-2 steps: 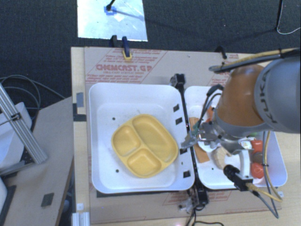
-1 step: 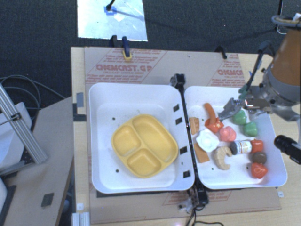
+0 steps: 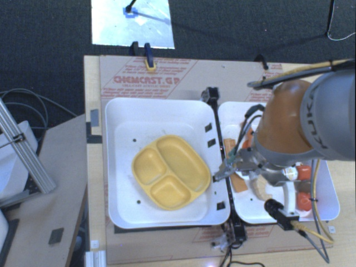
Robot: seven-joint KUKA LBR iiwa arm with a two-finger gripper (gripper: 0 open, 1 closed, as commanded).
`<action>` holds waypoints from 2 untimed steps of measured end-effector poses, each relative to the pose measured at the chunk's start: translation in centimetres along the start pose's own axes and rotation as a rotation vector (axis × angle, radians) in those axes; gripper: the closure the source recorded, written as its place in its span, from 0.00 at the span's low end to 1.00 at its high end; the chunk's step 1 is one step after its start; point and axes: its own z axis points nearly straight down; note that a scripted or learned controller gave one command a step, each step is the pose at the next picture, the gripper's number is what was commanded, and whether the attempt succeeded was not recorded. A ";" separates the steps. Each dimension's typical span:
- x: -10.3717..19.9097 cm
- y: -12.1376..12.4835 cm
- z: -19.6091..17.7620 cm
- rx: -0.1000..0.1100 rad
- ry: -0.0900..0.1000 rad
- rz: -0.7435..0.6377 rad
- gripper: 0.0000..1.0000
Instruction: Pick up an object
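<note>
1. Bench carries two white bins side by side. Left bin (image 3: 119,149) holds a yellow divided plate (image 3: 169,172), three compartments, lying flat and turned at an angle, seated toward the bin's 4 o'clock corner.
2. Right bin (image 3: 332,202) is largely covered by the arm (image 3: 303,118), grey with its orange band, which reaches in from 3 o'clock. What can be made out under it: a tan strip-like piece (image 3: 238,181) by the divider at the bin's 9 o'clock side, a pale rounded item (image 3: 259,189) just beside it, and orange-red pieces (image 3: 303,200) toward 4 o'clock. Identities uncertain; too much is hidden.
3. Gripper (image 3: 236,166): sits low at the right bin's 9 o'clock edge, close to the divider between the bins and over the tan piece. Whether the claw is spread or closed, and whether it has anything in it, cannot be told from this angle.
4. Handling judgement, plate: stiff moulded plastic, likely light, smooth and somewhat slippery. Broad and flat, so a two-finger grasp would need the raised rim or one of the inner ribs; a flat-on descent would find nothing to pinch.
5. Handling judgement, small pieces in right bin: probably light and narrow enough to span. The tan piece is best taken across its short width.
6. Risk: proximity to the bin wall may block one finger.
</note>
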 end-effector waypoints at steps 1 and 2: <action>-0.2 0.3 -1.8 -0.013 -0.001 0.002 1.00; 3.5 0.2 -14.2 -0.023 0.000 -0.006 1.00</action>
